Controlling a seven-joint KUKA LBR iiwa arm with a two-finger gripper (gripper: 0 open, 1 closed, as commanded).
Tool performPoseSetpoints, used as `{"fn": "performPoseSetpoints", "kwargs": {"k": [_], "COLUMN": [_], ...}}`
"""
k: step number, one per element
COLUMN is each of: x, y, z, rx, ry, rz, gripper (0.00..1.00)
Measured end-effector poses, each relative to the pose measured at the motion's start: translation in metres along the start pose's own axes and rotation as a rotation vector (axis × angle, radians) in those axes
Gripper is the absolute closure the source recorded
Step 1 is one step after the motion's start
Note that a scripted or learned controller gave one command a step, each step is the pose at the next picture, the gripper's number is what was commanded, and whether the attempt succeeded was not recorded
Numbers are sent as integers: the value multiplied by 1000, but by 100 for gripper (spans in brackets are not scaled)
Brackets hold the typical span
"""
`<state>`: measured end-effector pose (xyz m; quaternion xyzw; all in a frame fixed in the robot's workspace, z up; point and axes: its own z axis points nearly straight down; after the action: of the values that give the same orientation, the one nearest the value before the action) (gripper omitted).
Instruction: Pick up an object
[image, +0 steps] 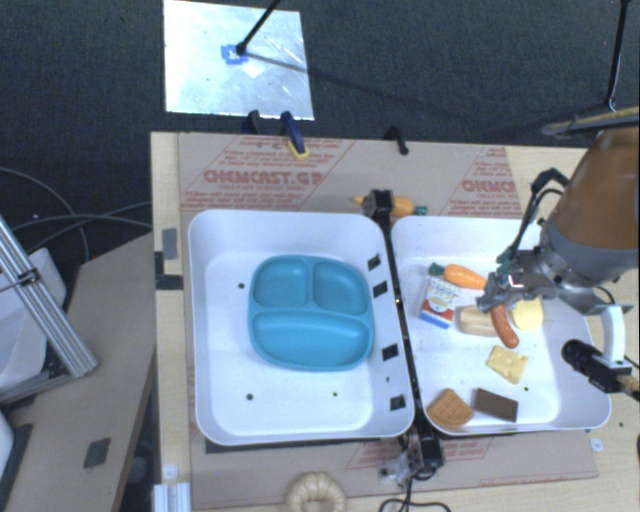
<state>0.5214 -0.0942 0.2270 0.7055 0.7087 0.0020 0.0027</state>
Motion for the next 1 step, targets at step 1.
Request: {"fn": "performPoseSetpoints", "kwargs": {"k": [1], "x": [44], "y": [29], "z": [8], "rx": [4], "ry": [2], "rz": [-5], "gripper": [100]}}
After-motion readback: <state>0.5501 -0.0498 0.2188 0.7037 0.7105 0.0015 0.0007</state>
